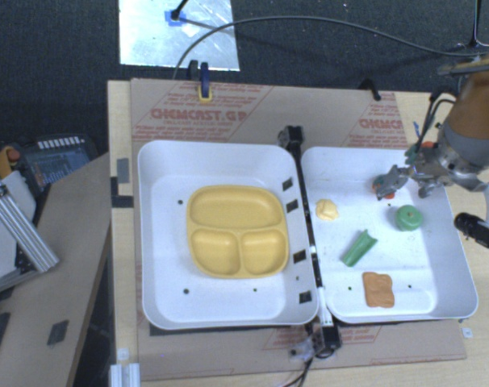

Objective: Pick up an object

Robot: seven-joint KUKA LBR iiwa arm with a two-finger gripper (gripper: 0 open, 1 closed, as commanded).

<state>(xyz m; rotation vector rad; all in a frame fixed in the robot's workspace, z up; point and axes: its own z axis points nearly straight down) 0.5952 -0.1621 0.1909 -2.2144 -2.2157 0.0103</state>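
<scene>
two shallow white bins (160, 176) sit side by side. right bin holds a round green plastic piece (407, 217), near the grey two-finger gripper (387, 185) above it; whether it grips anything, cannot tell.

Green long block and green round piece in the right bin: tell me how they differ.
The green long block is a stretched, slanted bar of a brighter green; the green round piece is a compact disc shape, a little darker. The block lies near the middle of the right white bin; the round piece sits closer to the gripper. Both are green, lie loose on the bin floor and are untouched.
</scene>
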